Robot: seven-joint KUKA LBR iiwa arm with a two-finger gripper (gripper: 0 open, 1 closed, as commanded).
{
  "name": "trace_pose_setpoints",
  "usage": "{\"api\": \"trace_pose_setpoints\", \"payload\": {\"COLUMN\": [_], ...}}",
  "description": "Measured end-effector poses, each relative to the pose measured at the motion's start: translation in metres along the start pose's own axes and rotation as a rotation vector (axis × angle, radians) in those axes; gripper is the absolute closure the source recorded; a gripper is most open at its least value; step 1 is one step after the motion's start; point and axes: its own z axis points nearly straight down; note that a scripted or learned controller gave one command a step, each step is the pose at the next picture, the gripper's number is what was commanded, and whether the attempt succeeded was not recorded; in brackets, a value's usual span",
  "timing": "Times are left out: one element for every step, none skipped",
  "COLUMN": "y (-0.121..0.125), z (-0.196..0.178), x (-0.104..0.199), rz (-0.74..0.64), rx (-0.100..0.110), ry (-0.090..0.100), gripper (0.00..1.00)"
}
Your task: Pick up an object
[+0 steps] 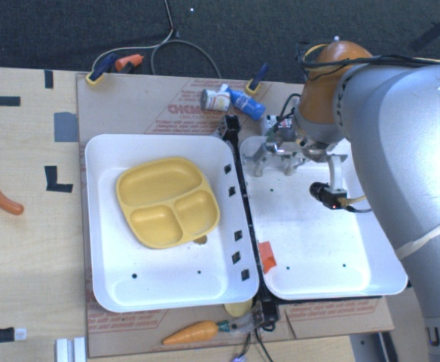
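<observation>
Overhead, the grey arm (397,134) with its orange band (327,81) reaches over the right bin (318,274), and its gripper (273,161) hangs low at that bin's far left corner, just beside the divider between the two bins. Whether its grip is spread or closed cannot be told from this slant; nothing can be seen held there. A black cable fitting (327,195) hangs beside the wrist above the right bin's floor.

The left bin (103,225), touching the right bin along that divider, holds a yellow divided plate (167,200), lying flat and slightly turned near the bin's middle. A small dark item peeks out from under the plate's near edge, too small to identify.

Beyond the left bin's far edge, on the cardboard sheet (129,104), lie a small white and blue bottle (233,100) and an orange-handled clamp (114,65). Near the left bin's front edge lies a toy carrot (192,332). Well to the left of that bin, on the wooden bench (24,277), rests a toy sausage (4,197).
</observation>
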Motion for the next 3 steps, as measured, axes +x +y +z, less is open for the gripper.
{"api": "trace_pose_setpoints", "payload": {"y": [0.0, -0.097, -0.093], "z": [-0.01, -0.102, -0.099], "x": [0.0, 0.033, 0.032], "rz": [-0.001, 0.002, 0.0], "rx": [-0.001, 0.006, 0.003], "ry": [-0.002, 0.003, 0.001], "gripper": [1.0, 1.0, 0.0]}}
